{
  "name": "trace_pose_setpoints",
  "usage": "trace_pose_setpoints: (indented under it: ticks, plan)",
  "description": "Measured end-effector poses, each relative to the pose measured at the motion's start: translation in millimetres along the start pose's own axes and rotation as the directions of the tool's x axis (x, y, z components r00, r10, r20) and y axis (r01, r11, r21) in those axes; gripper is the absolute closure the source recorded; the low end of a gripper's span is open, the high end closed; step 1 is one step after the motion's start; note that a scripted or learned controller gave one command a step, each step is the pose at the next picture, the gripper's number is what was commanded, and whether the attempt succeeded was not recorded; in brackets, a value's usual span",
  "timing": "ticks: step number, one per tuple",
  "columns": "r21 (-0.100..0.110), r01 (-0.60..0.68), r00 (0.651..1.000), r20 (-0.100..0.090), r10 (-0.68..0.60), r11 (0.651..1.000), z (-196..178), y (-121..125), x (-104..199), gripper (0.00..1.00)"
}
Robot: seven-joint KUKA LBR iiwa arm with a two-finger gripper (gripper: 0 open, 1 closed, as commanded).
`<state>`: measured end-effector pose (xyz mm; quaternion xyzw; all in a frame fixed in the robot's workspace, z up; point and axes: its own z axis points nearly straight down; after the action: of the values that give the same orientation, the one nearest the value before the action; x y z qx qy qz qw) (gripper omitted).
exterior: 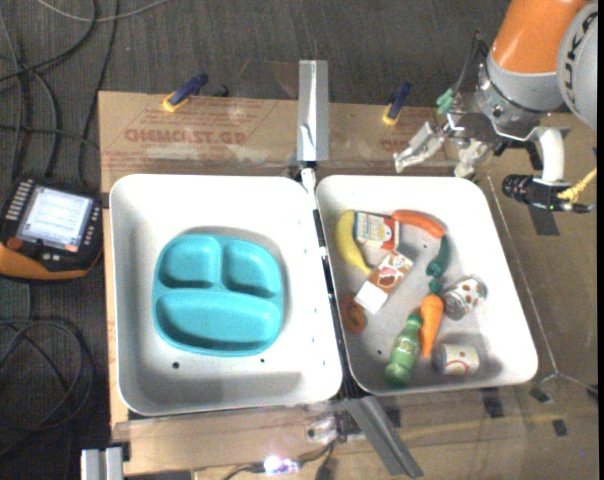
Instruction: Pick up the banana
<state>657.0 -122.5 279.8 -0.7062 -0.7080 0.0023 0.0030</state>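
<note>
At the far left of the frame a small screen box (44,225) with an orange edge lies on the dark floor, with black wires around it. It sits off the bench, away from where the arm works.

Next comes the left bin (132,368). In it lies a blue plate (220,294) with three parts. It lies flat in the middle of the bin.

Between the two bins, at the top, a grey metal strip (312,113) stands over a brown board (182,138). Two clips with yellow and blue (185,90) grip the board's top edge, likely to keep it from sliding.

The right bin (507,368) holds the toys. The banana (350,243) lies in the upper left part of this bin, close to the wall between the bins. Its right side touches a small food box (374,230). A red sausage (418,221) lies just past that box. Lower down are a carrot (431,320), a green bottle (404,350) and a little cup (456,359).

At the upper right the gripper (437,150) hangs above the top edge of the right bin, well apart from the banana. Its fingers look spread open and hold nothing. The pick has not begun, and the arm probably needs to move left and down
</note>
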Motion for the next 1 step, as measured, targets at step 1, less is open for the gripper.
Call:
trace_pose_setpoints:
  ticks: [1]
  plan:
    - [0.001,0.075,0.997,0.004,-0.075,0.997,33.3,10.7,-28.7,0.00]
